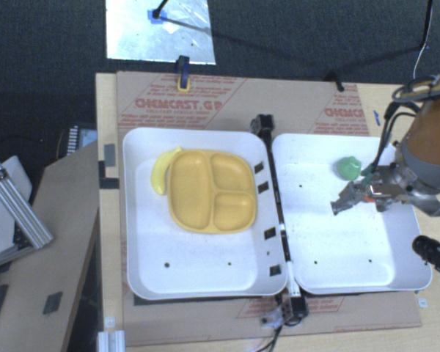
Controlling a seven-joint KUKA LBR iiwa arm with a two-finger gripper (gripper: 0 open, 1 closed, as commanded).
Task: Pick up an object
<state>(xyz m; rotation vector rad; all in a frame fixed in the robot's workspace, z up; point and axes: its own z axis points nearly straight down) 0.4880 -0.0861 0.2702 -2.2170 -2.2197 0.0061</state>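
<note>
Yellow divided plate, yellow banana, green ball, white bins.

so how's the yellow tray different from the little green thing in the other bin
The yellow tray is broad, flat and split into three compartments; the green object is small, rounded and plain. The tray lies mid left bin with a banana at its left edge, well away from the arm; the green object sits near the back of the right bin, just beside the gripper. Neither is being held.
</note>
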